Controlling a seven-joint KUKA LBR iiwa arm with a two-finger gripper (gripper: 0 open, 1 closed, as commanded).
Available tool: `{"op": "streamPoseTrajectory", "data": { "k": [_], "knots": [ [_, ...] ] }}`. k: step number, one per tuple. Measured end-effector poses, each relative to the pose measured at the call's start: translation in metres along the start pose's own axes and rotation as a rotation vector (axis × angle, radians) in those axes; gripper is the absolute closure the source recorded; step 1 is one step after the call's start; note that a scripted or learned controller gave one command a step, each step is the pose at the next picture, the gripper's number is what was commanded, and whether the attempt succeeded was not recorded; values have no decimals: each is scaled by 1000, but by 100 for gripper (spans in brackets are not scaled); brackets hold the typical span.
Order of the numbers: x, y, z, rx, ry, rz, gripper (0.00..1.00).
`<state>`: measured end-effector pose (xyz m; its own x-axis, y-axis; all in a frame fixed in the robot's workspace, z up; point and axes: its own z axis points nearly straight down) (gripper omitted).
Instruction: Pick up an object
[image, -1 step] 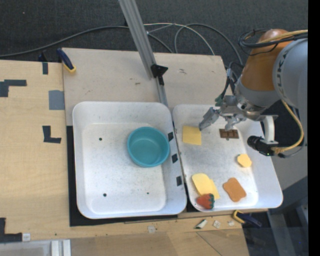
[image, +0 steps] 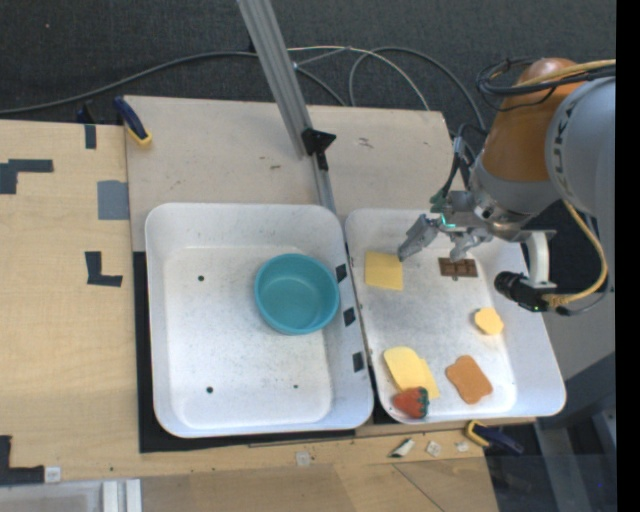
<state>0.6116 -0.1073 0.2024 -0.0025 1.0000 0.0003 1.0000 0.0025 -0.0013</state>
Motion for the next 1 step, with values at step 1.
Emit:
{"op": "streamPoseTrajectory", "data": {
  "k": [1],
  "knots": [
    [8,6,57,5,0,0,0]
  ]
}}
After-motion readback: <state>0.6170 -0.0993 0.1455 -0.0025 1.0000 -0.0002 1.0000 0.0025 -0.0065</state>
